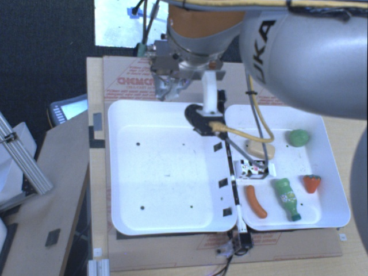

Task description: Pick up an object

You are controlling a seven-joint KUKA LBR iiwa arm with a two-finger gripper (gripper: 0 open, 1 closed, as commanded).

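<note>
hovering up past the back edge of the left bin, the gripper has nothing visibly between its parts, and whether it's spread or pinched can't be told from this angle. everything pickable sits in the right bin: green ball, green bottle, sausage, little strawberry, so the pick looks basically not started yet.

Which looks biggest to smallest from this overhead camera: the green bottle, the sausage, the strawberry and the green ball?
1. Green bottle, the longest.
2. Sausage, nearly as long but thinner.
3. Green ball.
4. Strawberry.
The ball and strawberry look close in size, so that order is unsure.
</note>
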